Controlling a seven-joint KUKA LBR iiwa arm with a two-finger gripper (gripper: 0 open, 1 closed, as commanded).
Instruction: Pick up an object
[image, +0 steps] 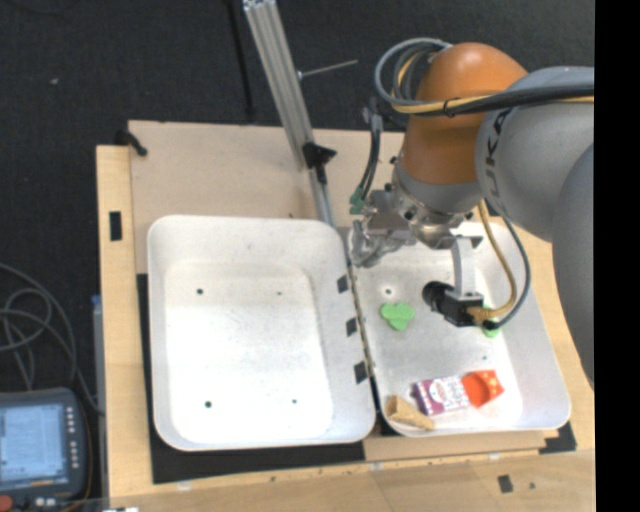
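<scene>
My gripper (366, 243) hangs over the far left corner of the right bin (530, 345), close to the wall between the two bins. A small green piece (397, 316) lies on the bin floor a short way nearer than the gripper, apart from it. At the bin's near edge lies a purple and white carton with an orange end (456, 393). A small tan piece (406, 410) sits just left of the carton. Nothing shows in the gripper's hold.
The left bin (250, 330) shows only its speckled white floor. A slanted metal post (290, 100) rises behind the bins, near the gripper. The grey arm with its orange band (460, 95) covers the right bin's far side.
</scene>
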